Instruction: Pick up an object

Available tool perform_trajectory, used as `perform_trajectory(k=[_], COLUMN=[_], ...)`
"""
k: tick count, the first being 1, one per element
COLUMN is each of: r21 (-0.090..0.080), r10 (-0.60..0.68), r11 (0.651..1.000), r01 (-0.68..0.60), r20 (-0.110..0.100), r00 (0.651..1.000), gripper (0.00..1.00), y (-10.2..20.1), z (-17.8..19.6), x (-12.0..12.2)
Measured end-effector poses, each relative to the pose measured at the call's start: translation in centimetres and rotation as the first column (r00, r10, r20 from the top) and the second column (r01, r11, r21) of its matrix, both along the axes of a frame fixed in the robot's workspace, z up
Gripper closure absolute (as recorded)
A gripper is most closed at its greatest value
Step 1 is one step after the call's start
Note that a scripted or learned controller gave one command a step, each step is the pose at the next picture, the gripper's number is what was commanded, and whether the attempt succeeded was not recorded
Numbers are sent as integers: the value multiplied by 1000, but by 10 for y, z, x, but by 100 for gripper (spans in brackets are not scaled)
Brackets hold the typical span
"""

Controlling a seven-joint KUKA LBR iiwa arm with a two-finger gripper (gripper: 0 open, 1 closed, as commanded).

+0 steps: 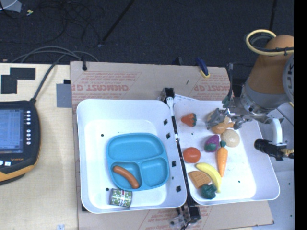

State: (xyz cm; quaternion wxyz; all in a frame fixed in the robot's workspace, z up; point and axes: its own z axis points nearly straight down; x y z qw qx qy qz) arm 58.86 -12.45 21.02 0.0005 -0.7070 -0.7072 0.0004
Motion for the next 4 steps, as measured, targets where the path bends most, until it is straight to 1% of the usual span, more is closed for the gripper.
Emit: perform_trajectory(k=[1,2,3,4], r21=[2,1,2,2], r10=[-3,3,-3,8], r11=[1000,1000,1000,1000], r01=[3,-3,3,-8], r20=[-12,1,-3,7], r00=[1000,1000,1000,1000], gripper=[0,0,100,100], y=[-32,0,-3,94], z=[-125,-123,-113,-17], x=[-30,9,7,27])
